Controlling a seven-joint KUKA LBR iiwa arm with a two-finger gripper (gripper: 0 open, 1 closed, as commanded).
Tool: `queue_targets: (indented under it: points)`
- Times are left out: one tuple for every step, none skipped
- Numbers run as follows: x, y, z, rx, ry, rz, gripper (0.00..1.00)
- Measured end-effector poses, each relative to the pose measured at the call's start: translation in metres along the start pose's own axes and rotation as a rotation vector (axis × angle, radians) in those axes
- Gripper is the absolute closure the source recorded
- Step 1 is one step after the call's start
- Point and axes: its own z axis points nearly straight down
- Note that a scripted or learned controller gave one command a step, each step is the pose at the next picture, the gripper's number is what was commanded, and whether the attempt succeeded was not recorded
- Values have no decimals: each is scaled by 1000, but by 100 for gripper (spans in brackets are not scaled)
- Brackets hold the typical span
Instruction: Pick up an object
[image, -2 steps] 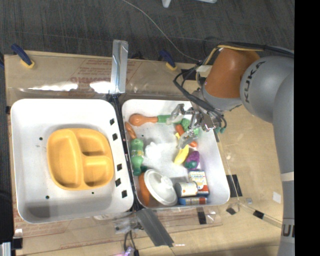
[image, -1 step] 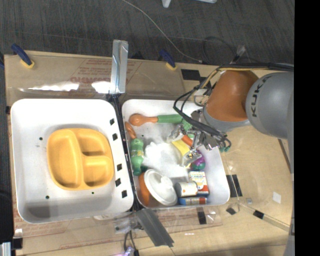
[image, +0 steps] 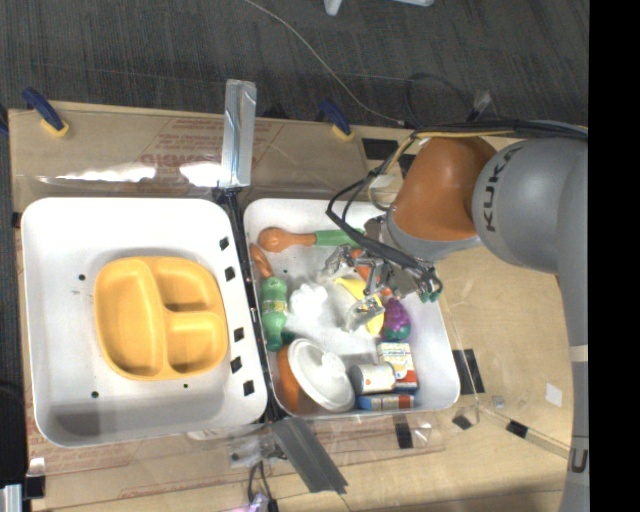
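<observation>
Camera view puts the arm (image: 520, 205) over the right bin (image: 440, 330), its gripper (image: 372, 290) lowered into the crowd of things there. Cables and metal parts blur its tip, so we cannot tell whether it is spread or pinched, nor whether anything sits in it.

The things we might pick all lie in that bin: a yellow piece (image: 352, 292) and a purple toy (image: 397, 318) just beside the gripper, a green toy (image: 272, 312) by the left wall, an orange spoon (image: 280, 240) at the far end, a white lid (image: 322, 372) over an orange bowl (image: 287, 385), a small carton (image: 395, 362) and a blue marker (image: 385, 402) at the near end.

We judge the crowding to be the main risk. The things touch and overlap, so a closing grip could catch two at once, or shove the target aside and close on nothing. The rounded toys look smooth and may squirt out. The loose cables near the wrist could also snag on something as the arm lifts.

The left bin (image: 60, 400) holds a yellow tray (image: 160, 315), well apart from the work. Both bins rest on a bench (image: 500, 300) covered in brown card, held by blue clips (image: 45, 110) at the far edge, with dark carpet (image: 150, 50) beyond.
</observation>
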Motion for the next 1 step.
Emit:
queue_targets:
  points:
    - [-6,-20,-2,4,-4,-16,0]
